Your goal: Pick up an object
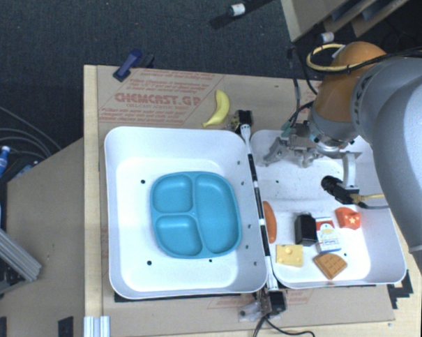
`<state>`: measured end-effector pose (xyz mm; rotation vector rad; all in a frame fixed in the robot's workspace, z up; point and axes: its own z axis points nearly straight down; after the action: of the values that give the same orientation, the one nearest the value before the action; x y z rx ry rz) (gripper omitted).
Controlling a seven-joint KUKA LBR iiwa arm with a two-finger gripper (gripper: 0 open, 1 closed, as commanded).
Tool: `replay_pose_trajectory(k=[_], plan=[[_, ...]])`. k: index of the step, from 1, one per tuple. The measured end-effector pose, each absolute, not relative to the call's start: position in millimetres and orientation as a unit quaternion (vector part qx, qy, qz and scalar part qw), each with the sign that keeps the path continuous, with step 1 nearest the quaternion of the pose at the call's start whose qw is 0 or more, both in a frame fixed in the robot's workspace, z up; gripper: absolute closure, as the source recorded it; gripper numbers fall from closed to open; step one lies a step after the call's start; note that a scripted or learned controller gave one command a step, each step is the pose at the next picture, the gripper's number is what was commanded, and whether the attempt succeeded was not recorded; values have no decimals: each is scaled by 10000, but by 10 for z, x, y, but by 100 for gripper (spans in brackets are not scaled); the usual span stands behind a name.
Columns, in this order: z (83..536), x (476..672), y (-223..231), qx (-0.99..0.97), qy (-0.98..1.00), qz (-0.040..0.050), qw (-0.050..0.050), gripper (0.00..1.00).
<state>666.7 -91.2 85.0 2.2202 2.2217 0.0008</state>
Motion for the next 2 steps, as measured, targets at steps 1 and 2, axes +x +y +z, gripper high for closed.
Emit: replay_pose_trajectory(k=[1,2], plan=[[845,6167,-1005,7073,7069,-6,-9,0],[851,6668,-961,7070,7072,3,4,0]])
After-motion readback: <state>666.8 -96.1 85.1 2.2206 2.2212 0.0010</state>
